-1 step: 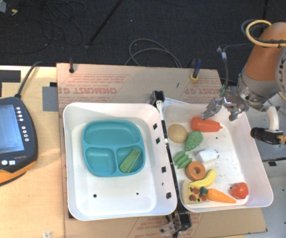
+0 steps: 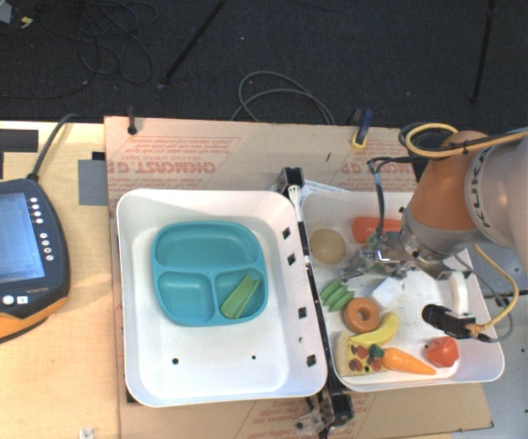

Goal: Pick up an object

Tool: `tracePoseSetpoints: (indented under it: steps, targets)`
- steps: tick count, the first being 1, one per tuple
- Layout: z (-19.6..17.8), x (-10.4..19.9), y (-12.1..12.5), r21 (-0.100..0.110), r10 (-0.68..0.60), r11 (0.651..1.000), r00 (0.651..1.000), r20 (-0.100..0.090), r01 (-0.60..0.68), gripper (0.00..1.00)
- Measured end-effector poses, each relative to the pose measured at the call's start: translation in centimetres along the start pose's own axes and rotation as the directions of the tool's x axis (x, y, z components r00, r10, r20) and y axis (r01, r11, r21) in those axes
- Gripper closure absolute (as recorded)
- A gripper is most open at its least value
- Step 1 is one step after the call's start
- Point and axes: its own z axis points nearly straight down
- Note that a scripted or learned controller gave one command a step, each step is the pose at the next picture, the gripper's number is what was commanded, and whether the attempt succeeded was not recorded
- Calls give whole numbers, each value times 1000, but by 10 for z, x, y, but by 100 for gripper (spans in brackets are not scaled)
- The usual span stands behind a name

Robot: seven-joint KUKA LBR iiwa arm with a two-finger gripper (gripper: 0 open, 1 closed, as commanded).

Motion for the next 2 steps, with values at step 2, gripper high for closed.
tracePoseSetpoints:
  steps: [2]
  targets:
    - [-6, -24, -34, -10, -3, 1000, 1000, 4, 3, 0]
